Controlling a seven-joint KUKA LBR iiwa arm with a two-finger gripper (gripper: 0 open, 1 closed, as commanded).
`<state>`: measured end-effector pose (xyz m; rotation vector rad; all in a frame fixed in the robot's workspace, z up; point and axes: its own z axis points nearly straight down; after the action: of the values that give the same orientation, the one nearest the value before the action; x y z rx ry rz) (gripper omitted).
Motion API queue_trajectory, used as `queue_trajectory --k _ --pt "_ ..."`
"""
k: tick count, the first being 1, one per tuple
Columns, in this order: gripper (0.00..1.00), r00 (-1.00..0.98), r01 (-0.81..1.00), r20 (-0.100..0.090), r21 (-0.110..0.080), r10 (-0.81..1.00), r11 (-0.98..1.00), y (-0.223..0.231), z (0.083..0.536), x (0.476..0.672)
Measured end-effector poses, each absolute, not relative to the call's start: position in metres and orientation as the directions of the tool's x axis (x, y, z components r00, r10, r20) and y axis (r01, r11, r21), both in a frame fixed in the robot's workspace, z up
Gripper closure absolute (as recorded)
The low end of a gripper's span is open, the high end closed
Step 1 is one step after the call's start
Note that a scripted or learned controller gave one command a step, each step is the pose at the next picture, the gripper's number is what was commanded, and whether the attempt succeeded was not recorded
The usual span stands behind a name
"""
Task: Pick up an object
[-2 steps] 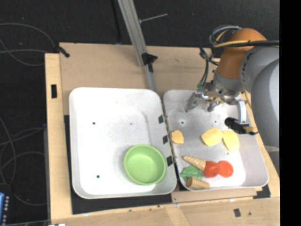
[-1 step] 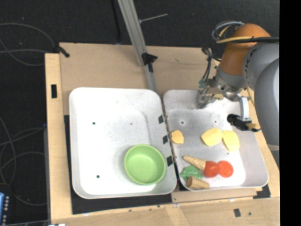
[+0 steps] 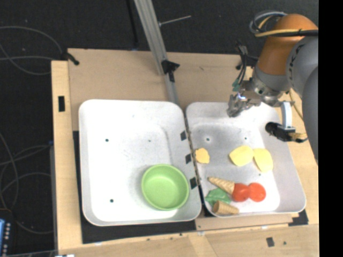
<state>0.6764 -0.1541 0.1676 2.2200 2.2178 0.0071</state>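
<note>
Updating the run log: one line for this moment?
hand: above right white bin's far edge | grasp: none seen | round green plastic bowl: left bin

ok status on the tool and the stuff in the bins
Tool over right bin's far edge, holding nothing seen. Toy food clustered at near side: yellow pieces, red pieces, cones. Green bowl in left bin.

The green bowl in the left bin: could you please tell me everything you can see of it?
The green bowl is round, light green and smooth, plastic by the look of it, with a slightly thicker rim and nothing visible inside. It sits upright, mouth up, on the floor of the left bin, in the near right corner, close to the wall shared with the right bin. Nothing else touches it; the gripper is far off, over the right bin's back edge.
</note>
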Motion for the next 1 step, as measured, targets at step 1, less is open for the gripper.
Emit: queue_trajectory --k 1 --pt "1.0 0.001 1.0 -0.001 0.007 1.0 -0.001 -0.1625 0.2165 0.6748"
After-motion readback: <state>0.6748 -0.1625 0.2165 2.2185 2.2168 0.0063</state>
